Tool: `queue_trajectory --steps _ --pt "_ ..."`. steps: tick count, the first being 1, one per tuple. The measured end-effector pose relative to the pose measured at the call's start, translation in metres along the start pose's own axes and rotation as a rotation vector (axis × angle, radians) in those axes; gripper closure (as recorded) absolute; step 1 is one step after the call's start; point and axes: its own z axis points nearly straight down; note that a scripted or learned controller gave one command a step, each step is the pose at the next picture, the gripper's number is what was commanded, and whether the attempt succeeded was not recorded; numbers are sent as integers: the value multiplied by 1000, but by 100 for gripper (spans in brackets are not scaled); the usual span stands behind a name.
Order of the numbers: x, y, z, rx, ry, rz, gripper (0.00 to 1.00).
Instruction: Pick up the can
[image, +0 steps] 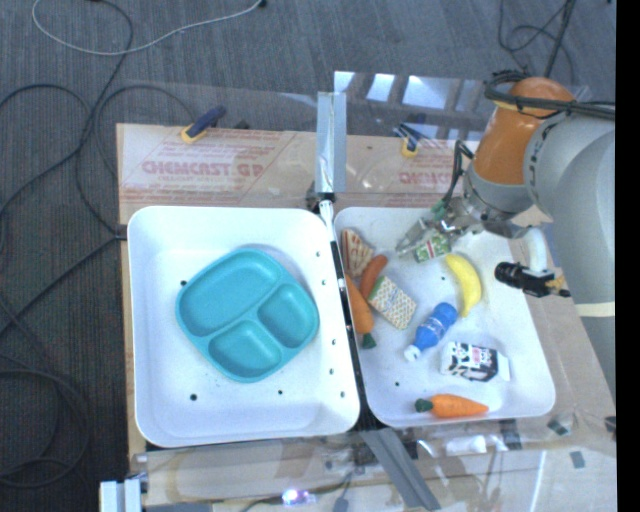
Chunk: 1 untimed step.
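Orange carrots: three (452, 405), one yellow banana (464, 279); metal gripper (428, 234) hides green-white can (432, 246), its jaws unclear.

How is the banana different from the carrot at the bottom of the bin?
The banana is yellow and curved; the carrot is orange, straight, with a green end. The banana lies nearly up-and-down in the picture, high in the right bin; the carrot lies sideways near the bin's front wall. The banana sits close to the gripper; the carrot is far from it. Both lie flat in the same bin.
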Motion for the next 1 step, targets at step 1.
queue_trajectory --steps 1 --pt "32 3 -96 13 1 177 100"
